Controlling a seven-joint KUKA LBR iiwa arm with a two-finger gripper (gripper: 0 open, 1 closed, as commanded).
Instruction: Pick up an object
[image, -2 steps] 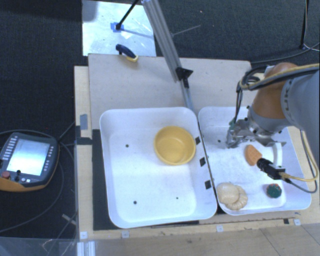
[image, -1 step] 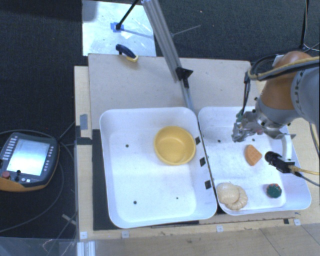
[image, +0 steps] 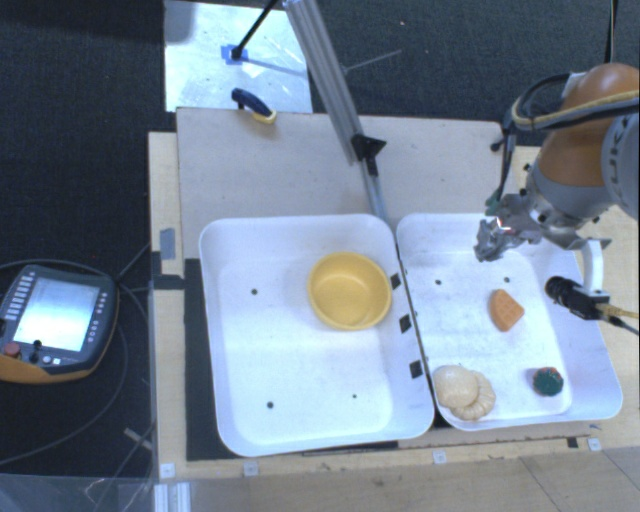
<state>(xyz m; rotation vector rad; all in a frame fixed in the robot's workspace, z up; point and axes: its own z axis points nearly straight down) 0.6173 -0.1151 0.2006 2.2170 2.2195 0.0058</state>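
Right bin (image: 440, 300) as landmark. The gripper (image: 492, 243) hangs over its far half, above bare floor; whether it is spread or closed cannot be told, and nothing is seen in it. Orange object (image: 506, 310) lies mid-bin, cream object (image: 463, 391) at the near-left corner, dark green object (image: 547, 381) near-right. Yellow bowl (image: 349, 290) sits in the left bin (image: 260, 380).

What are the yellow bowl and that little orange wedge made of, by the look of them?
The yellow bowl looks like moulded plastic: even colour, smooth matte surface, thin rounded rim. The orange wedge looks like soft foam or rubbery plastic, perhaps toy food: dull finish, rounded edges, no shine. The view is too coarse to be sure of either. Both lie in white bins that seem to be hard plastic.
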